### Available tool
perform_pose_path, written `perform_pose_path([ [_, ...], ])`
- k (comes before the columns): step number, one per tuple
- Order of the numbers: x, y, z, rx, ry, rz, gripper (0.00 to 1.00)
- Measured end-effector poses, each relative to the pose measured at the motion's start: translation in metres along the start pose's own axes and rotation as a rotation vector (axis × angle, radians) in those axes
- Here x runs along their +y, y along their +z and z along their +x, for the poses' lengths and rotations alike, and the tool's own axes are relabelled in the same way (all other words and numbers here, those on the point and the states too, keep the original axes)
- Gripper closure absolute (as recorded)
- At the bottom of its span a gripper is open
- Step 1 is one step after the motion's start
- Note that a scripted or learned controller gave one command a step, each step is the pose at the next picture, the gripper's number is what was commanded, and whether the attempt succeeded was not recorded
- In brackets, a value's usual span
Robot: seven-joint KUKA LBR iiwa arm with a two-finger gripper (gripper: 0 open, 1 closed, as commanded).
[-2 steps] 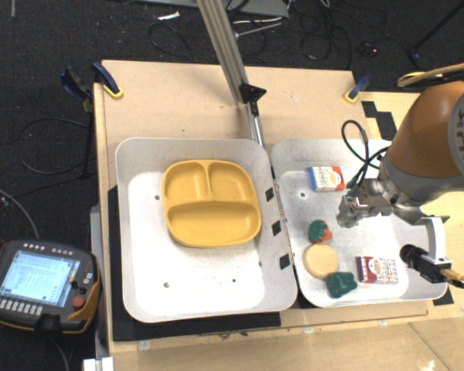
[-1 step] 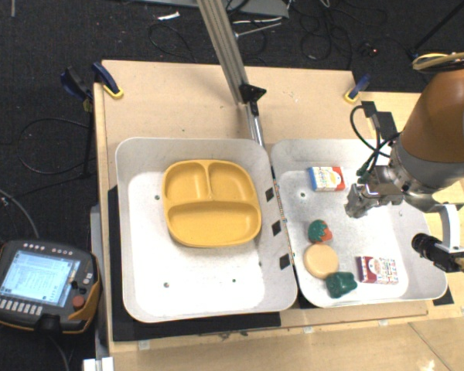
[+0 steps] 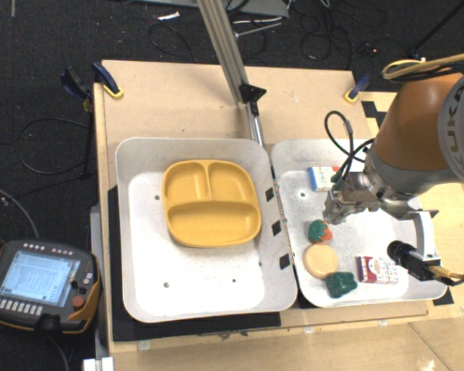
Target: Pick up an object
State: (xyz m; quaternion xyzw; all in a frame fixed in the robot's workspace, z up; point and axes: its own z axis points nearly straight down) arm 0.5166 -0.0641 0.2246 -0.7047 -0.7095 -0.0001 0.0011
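Several small objects crowd the right bin (image 3: 294, 178): a green-and-red toy (image 3: 319, 231) sits just below the gripper (image 3: 334, 212), whose opening I cannot tell. Closing slightly off-centre could nudge it against the tan disc (image 3: 321, 260) instead of gripping.

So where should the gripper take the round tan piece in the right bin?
Across its rim, from straight above. The tan piece lies flat like a thick disc, so its round edge gives two opposite sides to pinch. A green piece sits close at its lower right and a green-and-red one just above, so closing along the left-right line looks freest. The gripper hangs nearby.
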Motion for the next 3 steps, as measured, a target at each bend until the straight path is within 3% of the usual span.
perform_pose_path([
  [2, -0.011, -0.014, 0.101, -0.001, -0.001, -0.002, 1.0],
  [3, -0.016, 0.0, 0.153, -0.001, -0.001, 0.002, 1.0],
])
